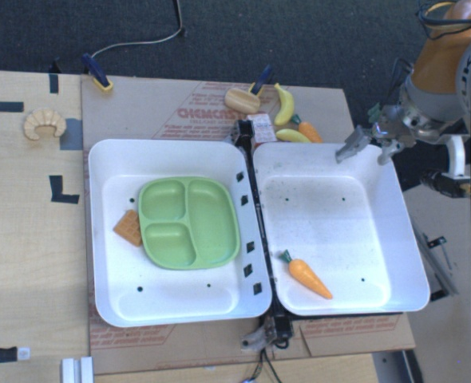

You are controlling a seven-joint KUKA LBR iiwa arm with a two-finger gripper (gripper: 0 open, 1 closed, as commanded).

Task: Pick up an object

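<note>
An orange toy carrot [308, 276] with a green top lies in the right bin [395, 214], near its front. A green divided plate [189, 222] rests in the left bin [108, 174], with a tan cracker-like piece [128, 227] tucked beside its left edge. My gripper [367, 148] hangs over the back right corner of the right bin, its two fingers spread apart with nothing between them. It is well away from the carrot, which sits toward the front.
Behind the bins on the cardboard lie a yellow banana [284, 106], a bread roll [241, 100], a small packet [261, 126] and another carrot [305, 129]. A croissant [44, 124] sits on the bench at far left. Blue clamps [96, 71] hold the cardboard.
</note>
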